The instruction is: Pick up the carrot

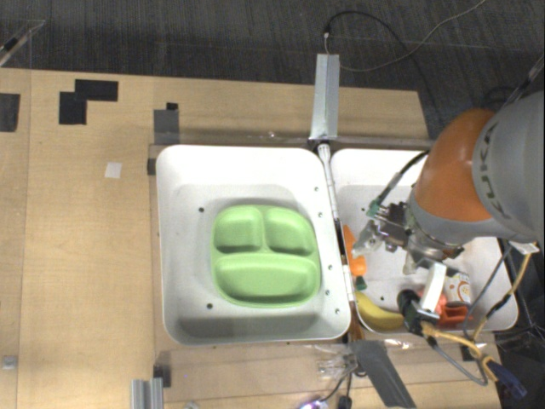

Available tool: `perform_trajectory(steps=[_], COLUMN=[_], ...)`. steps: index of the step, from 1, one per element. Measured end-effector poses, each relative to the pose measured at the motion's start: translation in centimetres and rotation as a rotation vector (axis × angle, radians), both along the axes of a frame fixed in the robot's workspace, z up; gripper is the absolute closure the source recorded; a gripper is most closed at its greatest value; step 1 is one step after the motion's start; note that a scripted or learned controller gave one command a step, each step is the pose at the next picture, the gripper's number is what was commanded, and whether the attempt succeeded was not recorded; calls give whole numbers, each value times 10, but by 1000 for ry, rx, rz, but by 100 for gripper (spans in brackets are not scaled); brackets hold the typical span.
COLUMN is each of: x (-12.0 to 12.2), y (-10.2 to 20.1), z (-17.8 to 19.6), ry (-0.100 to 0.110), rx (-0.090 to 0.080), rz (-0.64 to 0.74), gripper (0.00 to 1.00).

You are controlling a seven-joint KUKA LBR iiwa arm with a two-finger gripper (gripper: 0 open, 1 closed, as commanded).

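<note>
The carrot is an orange piece with a green end, lying in the right bin close to its left wall. My gripper hangs over the right bin, just above and to the right of the carrot, under the grey arm with the orange band. The wrist hides much of the gripper, and I cannot make out anything held in it.
A yellow banana lies at the right bin's front left corner, just below the carrot. The left bin holds a green divided plate. A metal divider separates the bins.
</note>
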State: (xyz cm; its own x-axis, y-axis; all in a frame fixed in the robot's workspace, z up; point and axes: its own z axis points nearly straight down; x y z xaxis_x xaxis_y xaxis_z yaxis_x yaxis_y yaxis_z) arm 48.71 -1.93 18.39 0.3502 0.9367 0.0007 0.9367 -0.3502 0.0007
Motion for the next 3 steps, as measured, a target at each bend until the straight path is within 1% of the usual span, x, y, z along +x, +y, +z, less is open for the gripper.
perform_trajectory(steps=[1, 3], x=[0, 0], y=[-10, -10], z=[0, 0], ry=[-1, -1], rx=[0, 0], rz=[201, 201], gripper=[0, 0])
